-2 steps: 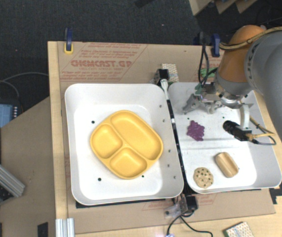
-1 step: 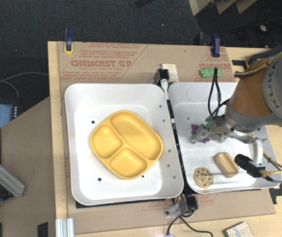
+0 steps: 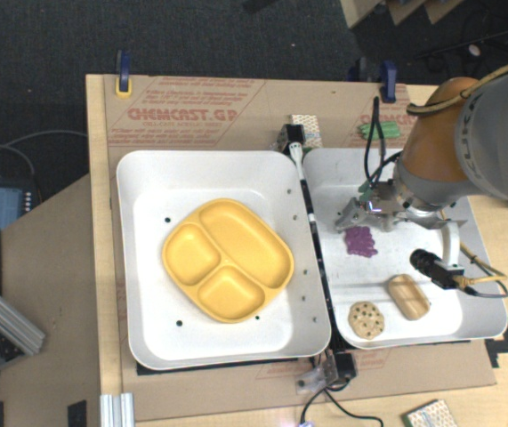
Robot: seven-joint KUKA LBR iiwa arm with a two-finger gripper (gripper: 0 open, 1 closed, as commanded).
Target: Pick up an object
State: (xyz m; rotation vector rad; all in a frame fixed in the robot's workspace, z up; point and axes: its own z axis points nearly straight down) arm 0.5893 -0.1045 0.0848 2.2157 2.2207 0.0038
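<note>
A grey arm (image 3: 494, 140) with an orange band (image 3: 436, 140) is seen reaching in from the right over the right bin (image 3: 334, 189), one of two shallow white bins set side by side on a brown printed cardboard sheet (image 3: 191, 114). The gripper (image 3: 371, 210) is lowered into the far half of that bin. How its jaws stand cannot be told from this slanted overhead angle, and nothing is seen held between them.

A small purple cluster (image 3: 360, 240), shaped like a bunch of toy grapes, is pictured lying on the bin floor just beside the gripper, on its near side. Whether the two are touching cannot be made out. Nearer the camera in the same bin, a round speckled cookie (image 3: 366, 319) is shown lying flat close to the front wall, with a tan bread-like piece (image 3: 408, 295) just to its right. The two are set apart by a narrow gap, and both lie well clear of the gripper.

The left bin (image 3: 147, 194) is occupied by a yellow divided plate (image 3: 227, 258) with three compartments, laid flat near the middle and turned at a slant to the bin walls.
</note>
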